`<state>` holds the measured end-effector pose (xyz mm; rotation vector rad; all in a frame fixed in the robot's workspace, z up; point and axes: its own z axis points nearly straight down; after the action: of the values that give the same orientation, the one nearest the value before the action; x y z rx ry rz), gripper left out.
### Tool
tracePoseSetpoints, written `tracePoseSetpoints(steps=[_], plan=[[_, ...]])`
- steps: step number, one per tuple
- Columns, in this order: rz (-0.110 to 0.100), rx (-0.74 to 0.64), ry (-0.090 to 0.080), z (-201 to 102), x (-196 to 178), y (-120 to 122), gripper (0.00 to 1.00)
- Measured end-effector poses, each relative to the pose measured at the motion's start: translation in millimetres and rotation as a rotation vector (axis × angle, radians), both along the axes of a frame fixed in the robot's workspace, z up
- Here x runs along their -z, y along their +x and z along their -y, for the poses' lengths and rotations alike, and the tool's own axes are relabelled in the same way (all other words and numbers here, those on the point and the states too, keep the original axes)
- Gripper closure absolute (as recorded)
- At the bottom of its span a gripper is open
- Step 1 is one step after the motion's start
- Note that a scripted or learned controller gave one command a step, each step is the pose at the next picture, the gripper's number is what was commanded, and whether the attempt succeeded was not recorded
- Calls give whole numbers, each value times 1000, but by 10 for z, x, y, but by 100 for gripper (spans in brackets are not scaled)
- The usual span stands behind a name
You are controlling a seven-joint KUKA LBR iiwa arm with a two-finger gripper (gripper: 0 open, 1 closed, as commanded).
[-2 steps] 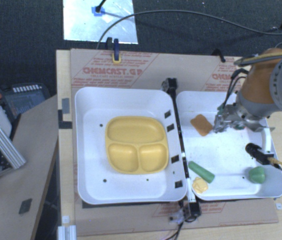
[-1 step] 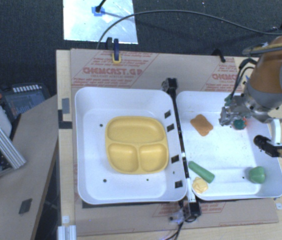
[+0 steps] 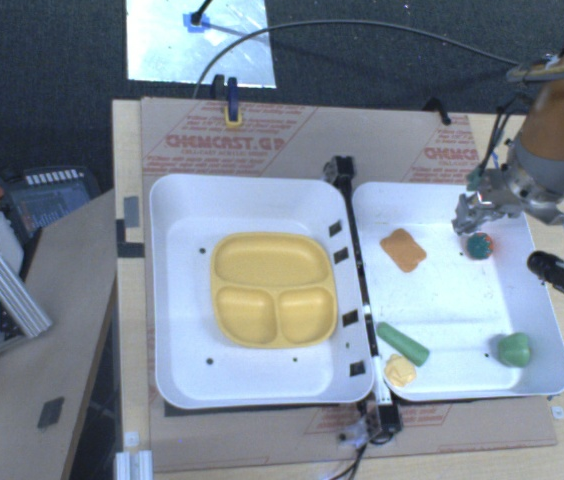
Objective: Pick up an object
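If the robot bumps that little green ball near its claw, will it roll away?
Probably yes. The small green ball looks round, so a nudge would likely send it rolling across the flat white bin. It sits right below the gripper, and its rounded sides might slip out of a pinch. It seems small, so likely light.

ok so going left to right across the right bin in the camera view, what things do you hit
green cylinder → orange piece → small teal ball, with the end effector just above it → green round object
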<state>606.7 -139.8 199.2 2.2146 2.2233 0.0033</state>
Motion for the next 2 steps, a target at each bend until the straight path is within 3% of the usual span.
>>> tracePoseSetpoints(steps=[2], plan=[[-2, -4, 1, -934, -83, 92, 100]])
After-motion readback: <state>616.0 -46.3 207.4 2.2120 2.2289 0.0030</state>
